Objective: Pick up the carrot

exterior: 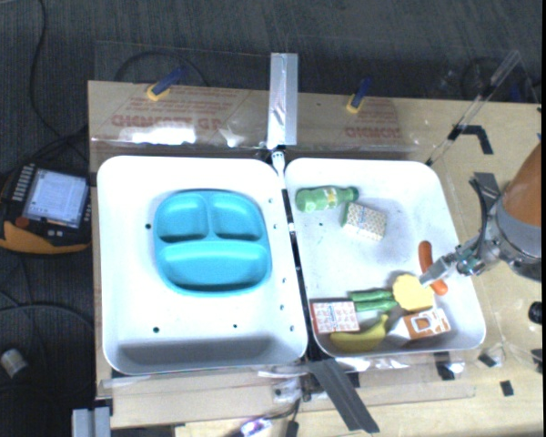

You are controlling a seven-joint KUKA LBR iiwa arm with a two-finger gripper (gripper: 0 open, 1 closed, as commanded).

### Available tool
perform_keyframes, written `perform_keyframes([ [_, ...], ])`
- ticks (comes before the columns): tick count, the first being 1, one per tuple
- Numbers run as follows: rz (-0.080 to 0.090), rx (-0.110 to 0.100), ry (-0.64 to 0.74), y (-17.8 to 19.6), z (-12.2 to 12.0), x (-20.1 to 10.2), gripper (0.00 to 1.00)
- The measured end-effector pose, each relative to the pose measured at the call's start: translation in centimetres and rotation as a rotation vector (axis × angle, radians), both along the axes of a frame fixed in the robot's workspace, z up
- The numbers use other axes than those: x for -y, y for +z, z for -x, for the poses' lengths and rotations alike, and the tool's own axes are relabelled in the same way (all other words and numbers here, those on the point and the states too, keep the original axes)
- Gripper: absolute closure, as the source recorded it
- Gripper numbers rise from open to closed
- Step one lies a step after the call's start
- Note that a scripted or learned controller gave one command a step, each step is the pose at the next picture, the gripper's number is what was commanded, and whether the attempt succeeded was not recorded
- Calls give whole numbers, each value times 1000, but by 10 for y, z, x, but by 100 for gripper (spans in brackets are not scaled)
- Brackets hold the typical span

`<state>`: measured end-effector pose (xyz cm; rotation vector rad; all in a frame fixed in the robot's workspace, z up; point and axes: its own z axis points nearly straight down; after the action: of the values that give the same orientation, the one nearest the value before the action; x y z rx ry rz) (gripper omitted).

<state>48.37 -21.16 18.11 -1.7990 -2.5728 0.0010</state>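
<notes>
Orange carrot [427, 264] — small, slim, right bin [409, 173]

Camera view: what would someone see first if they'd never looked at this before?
The big blue plate fills the middle of the left bin. In the right bin, toy food piles up along the near edge, and the claw reaches in by the orange carrot at the right wall.

2 white bins [127, 271]; a bright blue tray [211, 242]; an orange carrot [426, 259]; a green bottle [324, 198]; a yellow banana [359, 338]; a brown tabletop [419, 121].
</notes>
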Motion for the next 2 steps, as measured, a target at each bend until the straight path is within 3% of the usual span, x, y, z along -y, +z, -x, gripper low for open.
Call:
perform_keyframes([
  [1,0,0,47,-40,0,-49,100],
  [2,-2,0,49,-31,-1,-50,100],
])
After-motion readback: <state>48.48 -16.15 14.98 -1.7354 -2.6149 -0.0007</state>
